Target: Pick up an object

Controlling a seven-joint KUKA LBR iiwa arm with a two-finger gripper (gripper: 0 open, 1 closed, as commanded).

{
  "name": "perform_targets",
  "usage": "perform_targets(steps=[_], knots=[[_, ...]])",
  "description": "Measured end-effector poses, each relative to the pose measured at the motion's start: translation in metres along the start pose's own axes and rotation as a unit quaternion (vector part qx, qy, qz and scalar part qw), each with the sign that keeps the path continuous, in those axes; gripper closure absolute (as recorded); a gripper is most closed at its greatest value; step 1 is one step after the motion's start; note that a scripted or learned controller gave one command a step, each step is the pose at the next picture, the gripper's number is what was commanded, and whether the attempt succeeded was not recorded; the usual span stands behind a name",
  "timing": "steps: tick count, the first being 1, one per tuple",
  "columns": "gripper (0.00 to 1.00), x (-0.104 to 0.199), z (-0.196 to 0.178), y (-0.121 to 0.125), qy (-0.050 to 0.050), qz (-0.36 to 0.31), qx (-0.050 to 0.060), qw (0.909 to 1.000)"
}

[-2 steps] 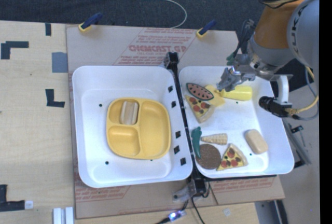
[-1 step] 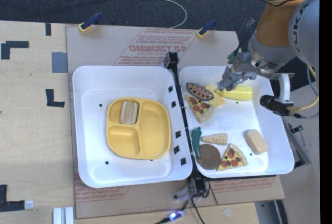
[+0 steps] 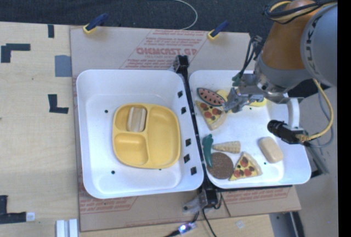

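Highest over the bench, the grey arm (image 3: 299, 38) hangs its gripper (image 3: 236, 101) low in the right bin (image 3: 296, 175); we cannot tell whether it is spread or closed. We judge the pick not yet made. Nearest is a pizza slice (image 3: 211, 114), flat, thin and red-dotted, just left of the tool by the bin's divider. We would centre over it, drop straight and close across its narrow width, since something so flat slips easily.
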State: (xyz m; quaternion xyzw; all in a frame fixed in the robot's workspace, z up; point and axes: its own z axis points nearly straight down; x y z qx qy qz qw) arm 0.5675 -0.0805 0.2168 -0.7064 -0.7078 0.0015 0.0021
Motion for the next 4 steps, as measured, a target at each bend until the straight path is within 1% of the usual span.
perform_targets(steps=[1, 2, 3, 4], knots=[[1.00, -0.005, 0.002, -0.001, -0.001, 0.001, -0.001, 1.0000], [1.00, -0.009, -0.009, 0.012, -0.001, 0.000, -0.002, 1.0000], [1.00, -0.008, -0.014, 0.009, 0.000, 0.000, -0.002, 1.0000], [1.00, -0.015, -0.005, -0.007, -0.001, 0.001, -0.001, 1.0000]])
